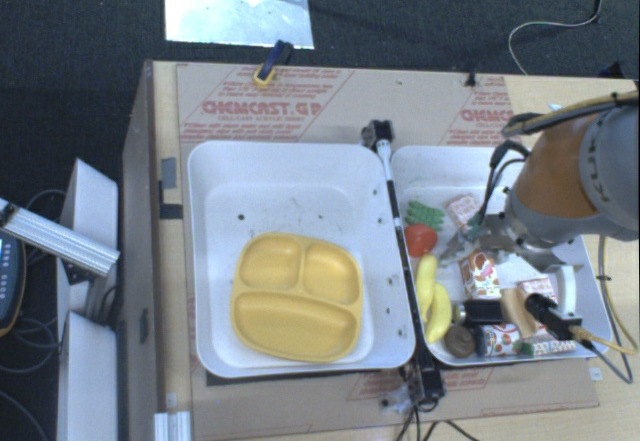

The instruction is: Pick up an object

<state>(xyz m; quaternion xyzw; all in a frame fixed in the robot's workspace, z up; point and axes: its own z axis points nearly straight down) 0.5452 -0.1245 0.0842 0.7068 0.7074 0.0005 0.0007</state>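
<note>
**Carton (480,275) not yet lifted**

Red and white, the carton sits in the right bin (470,157), toward its near half. The hand (460,247) is low over the clutter, just beside the carton's upper left corner. Whether the hand is released or clenched cannot be told. The carton rests on the bin floor, so gripping and lifting are likely still to come.

Room is tight. A banana (432,295) and a tomato (421,240) line the divider wall, and a can (496,339) crowds the near edge. The left bin (290,161) holds a yellow tray (297,295) with bare floor around it.
</note>
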